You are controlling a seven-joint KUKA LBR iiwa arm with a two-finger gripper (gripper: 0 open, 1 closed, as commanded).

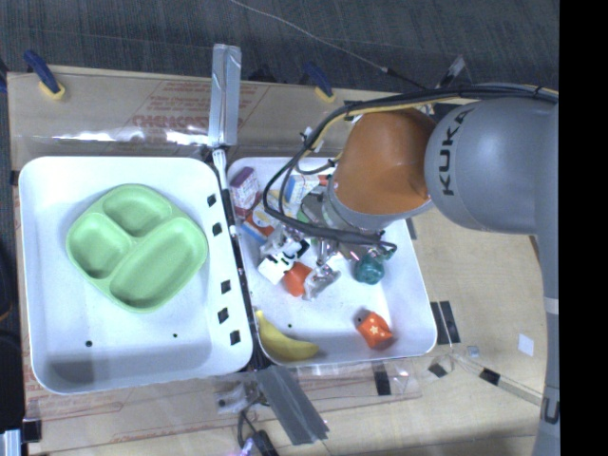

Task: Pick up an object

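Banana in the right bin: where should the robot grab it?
Grip the banana across its curved middle, coming straight down. It lies flat by the bin's near wall, so fingers likely fit best either side of its narrow width, well away from the orange object.

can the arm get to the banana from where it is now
Probably yes. The banana lies against the near wall of the right bin with nothing on top of it, and the gripper hangs just above it in the view, over an orange block.
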